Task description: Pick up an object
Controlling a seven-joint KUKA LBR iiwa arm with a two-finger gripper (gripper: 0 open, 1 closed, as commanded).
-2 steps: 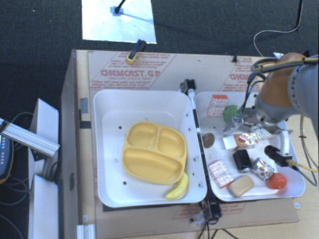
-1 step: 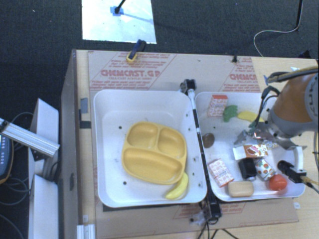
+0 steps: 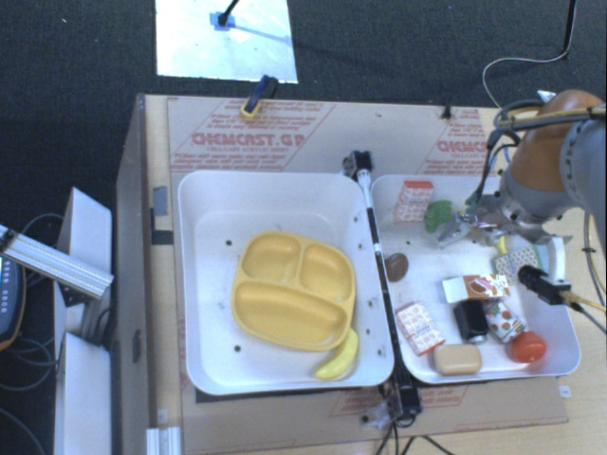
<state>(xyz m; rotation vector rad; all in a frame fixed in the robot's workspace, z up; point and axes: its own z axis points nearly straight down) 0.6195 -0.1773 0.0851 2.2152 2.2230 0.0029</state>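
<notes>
Gripper (image 3: 467,224) low in right bin (image 3: 569,349), beside green toy (image 3: 438,216).

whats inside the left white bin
The left white bin holds a yellow divided plastic tray and a yellow toy banana at the tray's near corner. The bin floor beneath the tray is covered.

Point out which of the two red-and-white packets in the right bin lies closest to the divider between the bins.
The red-and-white packet at the bin's lower left, beside the tan soap bar. The other packet sits in the upper part of the bin, next to the green item.

Tool (image 3: 467,226) low, arm (image 3: 555,164) bent
</notes>
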